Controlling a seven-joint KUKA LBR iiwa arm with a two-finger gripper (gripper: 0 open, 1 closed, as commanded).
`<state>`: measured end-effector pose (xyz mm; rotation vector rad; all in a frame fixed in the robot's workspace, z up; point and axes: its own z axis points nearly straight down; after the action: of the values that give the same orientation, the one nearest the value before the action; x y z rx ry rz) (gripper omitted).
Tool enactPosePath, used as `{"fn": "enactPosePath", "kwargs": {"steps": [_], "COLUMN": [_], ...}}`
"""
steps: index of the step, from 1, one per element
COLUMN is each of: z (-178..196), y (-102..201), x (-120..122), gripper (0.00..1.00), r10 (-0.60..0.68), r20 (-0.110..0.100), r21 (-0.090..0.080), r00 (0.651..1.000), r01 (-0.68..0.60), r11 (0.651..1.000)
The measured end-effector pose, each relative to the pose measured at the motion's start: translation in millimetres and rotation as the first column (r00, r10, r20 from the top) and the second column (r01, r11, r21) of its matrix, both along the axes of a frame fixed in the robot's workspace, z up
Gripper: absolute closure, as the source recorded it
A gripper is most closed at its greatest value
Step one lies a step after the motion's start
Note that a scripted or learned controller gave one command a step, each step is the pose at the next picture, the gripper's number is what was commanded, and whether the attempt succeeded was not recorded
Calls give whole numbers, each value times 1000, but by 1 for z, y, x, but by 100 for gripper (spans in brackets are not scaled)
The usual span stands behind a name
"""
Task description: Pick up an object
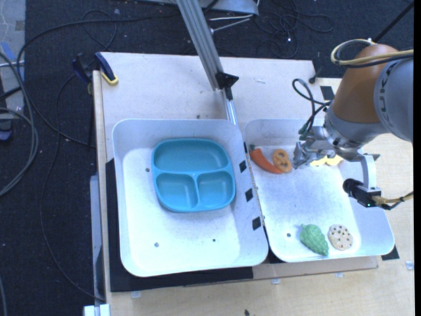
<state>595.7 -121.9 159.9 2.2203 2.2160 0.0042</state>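
In the right bin [368,236] lie an orange carrot [264,160] and a small orange pretzel-like ring [282,160] near the back left. A yellow piece [327,161] shows just right of the gripper. A green leafy item [315,238] and a round speckled cookie [340,237] rest near the front edge. My gripper [304,155] hangs low at the back of this bin, just right of the ring, under the grey and orange arm. Its fingers point down toward the bin floor.
The left bin [131,242] holds a blue divided tray [194,174]. A slanted metal pole [204,38] rises from the seam between the bins. Black clips [250,193] sit along that seam. Cables run across the dark floor around the bench.
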Motion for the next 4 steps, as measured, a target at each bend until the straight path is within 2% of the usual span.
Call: {"fn": "enactPosePath", "kwargs": {"steps": [2, 4], "z": [114, 101], "y": [-2, 122], "x": [6, 8], "gripper": [100, 100], "r10": [4, 9], "r20": [-1, -6], "r21": [0, 2], "r00": [1000, 1000], "r01": [-4, -9], "r11": [1000, 1000]}}
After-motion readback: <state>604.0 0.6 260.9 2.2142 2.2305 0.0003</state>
